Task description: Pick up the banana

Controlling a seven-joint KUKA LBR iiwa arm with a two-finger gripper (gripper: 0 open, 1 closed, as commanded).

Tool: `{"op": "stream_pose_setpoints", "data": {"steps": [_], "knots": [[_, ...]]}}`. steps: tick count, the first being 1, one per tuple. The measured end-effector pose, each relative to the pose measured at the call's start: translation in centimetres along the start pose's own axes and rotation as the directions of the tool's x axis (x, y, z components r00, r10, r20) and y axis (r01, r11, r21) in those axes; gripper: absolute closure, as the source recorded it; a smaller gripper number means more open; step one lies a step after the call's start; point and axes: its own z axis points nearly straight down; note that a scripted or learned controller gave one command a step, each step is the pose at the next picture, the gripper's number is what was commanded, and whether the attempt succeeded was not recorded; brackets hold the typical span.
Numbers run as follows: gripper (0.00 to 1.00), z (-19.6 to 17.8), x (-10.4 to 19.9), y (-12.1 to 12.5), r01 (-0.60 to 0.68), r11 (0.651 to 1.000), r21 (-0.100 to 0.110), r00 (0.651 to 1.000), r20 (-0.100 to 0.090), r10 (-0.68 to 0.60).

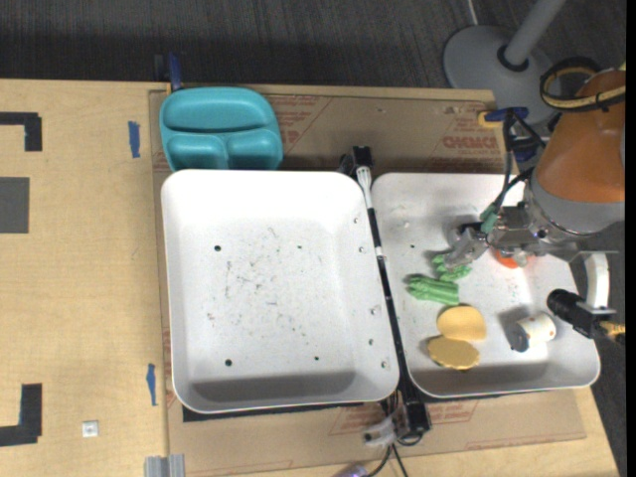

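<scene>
The banana [458, 338] looks like two stubby yellow pieces at the lower middle of the right bin [566, 371], below green pods [434, 288]. End effector [467, 246] above them; its state cannot be told.

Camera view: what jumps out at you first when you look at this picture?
The big orange band of the robot arm on the right grabs the eye, above the right bin. Next comes the bright teal tray behind the left bin. In the right bin, yellow pieces lie beside green pods.
</scene>
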Motion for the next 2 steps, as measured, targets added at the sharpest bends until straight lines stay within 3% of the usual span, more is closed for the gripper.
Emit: {"op": "stream_pose_setpoints", "data": {"steps": [1,2], "knots": [[0.0,9.26,-0.52,-5.85,0.053,0.999,0.0,0.999,0.0,-0.053],[1.0,8.26,-0.51,-5.76,0.052,0.999,-0.003,0.999,0.001,-0.052]]}}
